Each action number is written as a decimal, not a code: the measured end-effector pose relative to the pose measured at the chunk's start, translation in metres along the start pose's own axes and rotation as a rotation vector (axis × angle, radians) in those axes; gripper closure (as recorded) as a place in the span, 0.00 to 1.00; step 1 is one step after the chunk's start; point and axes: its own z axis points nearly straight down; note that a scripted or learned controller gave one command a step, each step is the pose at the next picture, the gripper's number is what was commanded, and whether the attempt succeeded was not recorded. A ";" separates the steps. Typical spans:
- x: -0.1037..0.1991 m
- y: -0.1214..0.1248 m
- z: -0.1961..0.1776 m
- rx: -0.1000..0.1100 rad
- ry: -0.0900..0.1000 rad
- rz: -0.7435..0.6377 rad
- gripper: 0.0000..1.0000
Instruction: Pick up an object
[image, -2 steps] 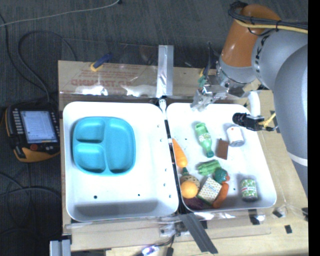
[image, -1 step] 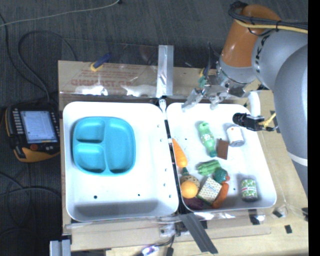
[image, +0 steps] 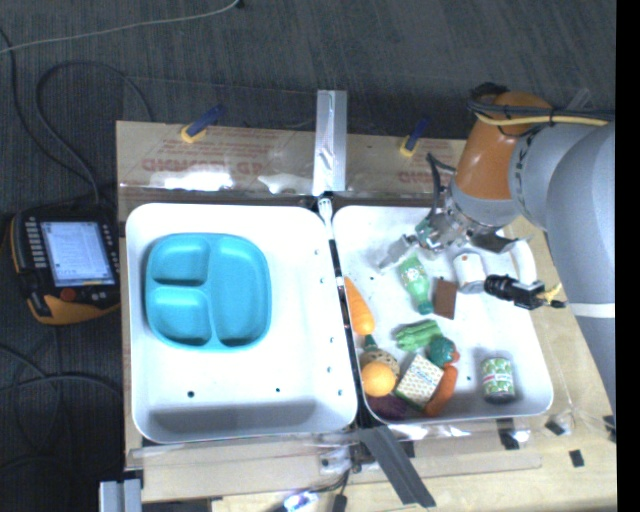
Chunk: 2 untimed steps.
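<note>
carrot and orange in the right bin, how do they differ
The carrot is long and tapered; the orange is round. The carrot lies along the right bin's left wall, with bare floor on its right side; the orange sits nearer the front, packed among other toy foods. The carrot's colour is a deeper orange; the orange looks yellower. Both lie in the same bin, near its left wall, away from the tool.
</note>
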 end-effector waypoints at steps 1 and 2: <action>0.001 0.000 -0.009 0.000 0.001 -0.001 1.00; 0.057 0.028 -0.101 0.000 0.001 -0.104 1.00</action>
